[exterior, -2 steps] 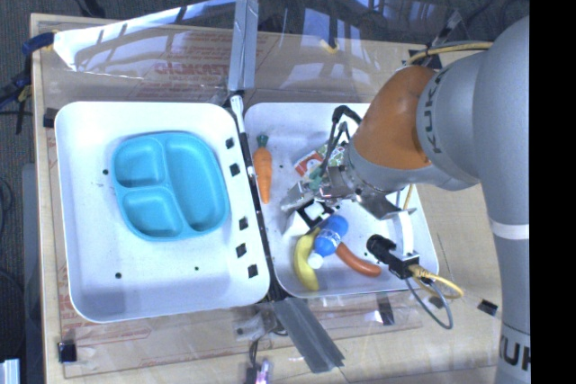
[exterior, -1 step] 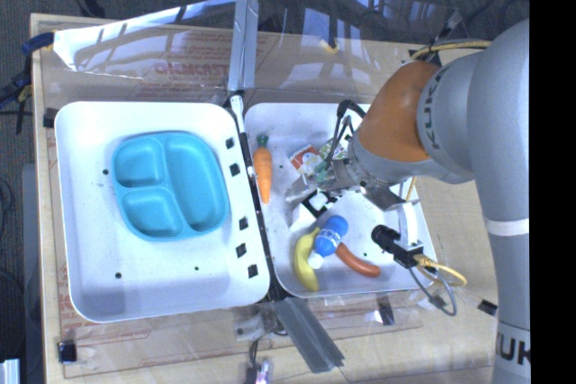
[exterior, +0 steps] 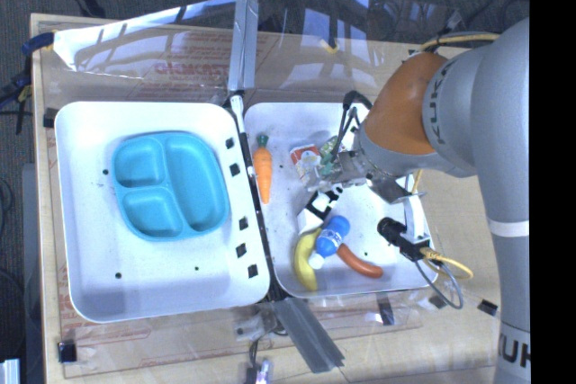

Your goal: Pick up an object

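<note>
My gripper (exterior: 326,175) hangs low over the middle of the right bin (exterior: 396,126), under the grey arm with its orange band (exterior: 405,108). It is just beside a red and white packet (exterior: 306,154), which it partly covers. A carrot (exterior: 262,173) lies along the bin's left wall. In front of the gripper a small blue bottle with a white cap (exterior: 329,238) rests against a yellow banana (exterior: 305,261). A red-brown sausage (exterior: 359,262) lies to the right of the bottle.
The left bin (exterior: 81,220) holds a blue divided plate (exterior: 169,184). A black divider with clips (exterior: 247,193) separates the two bins. A black connector and yellow cable (exterior: 423,254) trail from the arm over the right bin's near right corner.
</note>
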Motion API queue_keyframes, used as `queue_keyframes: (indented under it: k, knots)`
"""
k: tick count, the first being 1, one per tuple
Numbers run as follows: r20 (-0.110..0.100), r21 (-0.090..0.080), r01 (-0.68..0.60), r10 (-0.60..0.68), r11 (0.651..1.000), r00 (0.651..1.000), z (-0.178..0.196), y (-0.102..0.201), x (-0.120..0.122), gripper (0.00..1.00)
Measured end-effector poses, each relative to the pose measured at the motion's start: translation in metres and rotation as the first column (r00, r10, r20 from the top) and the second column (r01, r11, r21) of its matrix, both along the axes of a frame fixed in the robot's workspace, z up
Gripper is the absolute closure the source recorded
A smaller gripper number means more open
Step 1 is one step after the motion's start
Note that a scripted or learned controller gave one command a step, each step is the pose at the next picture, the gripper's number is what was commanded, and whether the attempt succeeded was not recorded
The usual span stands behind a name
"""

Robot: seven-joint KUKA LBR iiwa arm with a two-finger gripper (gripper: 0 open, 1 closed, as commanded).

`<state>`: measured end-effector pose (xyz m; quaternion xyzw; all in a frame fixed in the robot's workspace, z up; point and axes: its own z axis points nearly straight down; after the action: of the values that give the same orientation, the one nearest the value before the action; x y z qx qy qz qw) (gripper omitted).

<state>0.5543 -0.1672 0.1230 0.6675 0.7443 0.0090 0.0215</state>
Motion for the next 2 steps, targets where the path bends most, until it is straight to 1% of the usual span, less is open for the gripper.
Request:
queue_keyframes:
  k: [1, 2]
  knots:
    - [-0.001, 0.0, -0.001, 0.001, 1.0, 1.0, 0.0, 0.001, 0.0, 0.0]
    - [-0.036, 0.012, 0.066, -0.065, 0.998, 0.997, -0.026, 0.0, 0.049, 0.0]
